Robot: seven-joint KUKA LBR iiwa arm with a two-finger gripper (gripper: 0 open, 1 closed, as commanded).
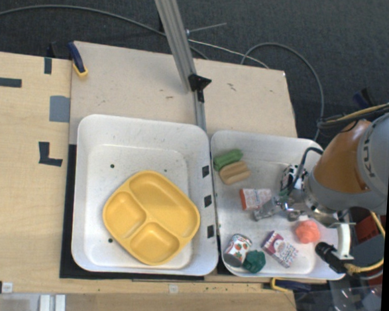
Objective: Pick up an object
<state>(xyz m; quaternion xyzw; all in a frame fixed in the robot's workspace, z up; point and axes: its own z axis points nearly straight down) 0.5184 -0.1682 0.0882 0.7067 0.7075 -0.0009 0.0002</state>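
- gripper (pixel 268 210) low in right bin (pixel 262 141), finger gap too blurred to tell; nothing visibly held
- tips sit just beside red-and-white packet (pixel 252 198), contact unclear
- orange ball (pixel 307 231) just right of it
- left bin (pixel 87 177) holds yellow divided tray (pixel 152 216)

Robotics lab: plywood bench (pixel 153 82), cables (pixel 281 54), bins (pixel 87 177).
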